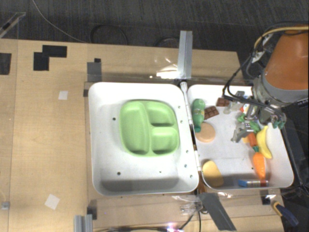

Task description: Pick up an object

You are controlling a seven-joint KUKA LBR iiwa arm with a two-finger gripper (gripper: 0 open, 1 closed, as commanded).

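Observation:
My gripper (243, 131) hangs low over the right side of the right bin (226, 151), below the orange-banded wrist. Just to its right lie a yellow banana (263, 144) and a small orange piece (251, 140). An orange carrot (259, 165) lies below them. To the gripper's left are a tan round disc (206, 132), a green bottle (198, 111) and a brown chocolate piece (210, 112). A second brown piece (222, 102) sits near the bin's back wall. I see nothing lifted by the gripper.
A yellow rounded object (211, 170) and a marker (251, 182) lie along the right bin's front wall. The left bin (104, 129) holds a green divided plate (147, 127). A metal post (185, 54) stands behind the divider between the bins.

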